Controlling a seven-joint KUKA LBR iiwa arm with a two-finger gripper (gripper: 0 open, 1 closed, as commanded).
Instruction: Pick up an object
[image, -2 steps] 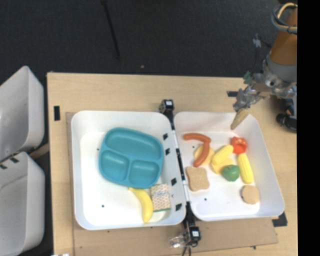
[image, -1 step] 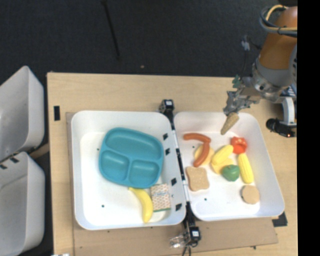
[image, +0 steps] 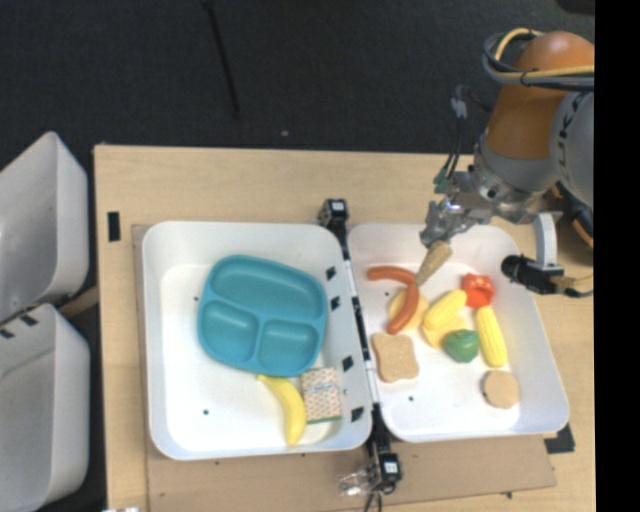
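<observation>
My gripper (image: 440, 236) hangs over the far part of the right bin (image: 535, 405). A tan cone-shaped piece (image: 433, 264) lies tilted right under it, its wide upper end meeting the gripper's tip. Whether the cone is gripped or just lies below is unclear. Close by in that bin are a red sausage (image: 388, 272), an orange sausage (image: 403, 306), a yellow pepper (image: 445, 312), a red tomato (image: 478, 289), a corn cob (image: 490, 336), a green piece (image: 461, 346), a bread slice (image: 396, 357) and a tan round biscuit (image: 500, 389).
The left bin (image: 165, 400) holds a blue divided plate (image: 262, 312), a banana (image: 288, 406) and a patterned cracker square (image: 321, 393). A ridge with black clips (image: 350, 320) separates the bins. White chairs (image: 35, 230) stand left of the bench.
</observation>
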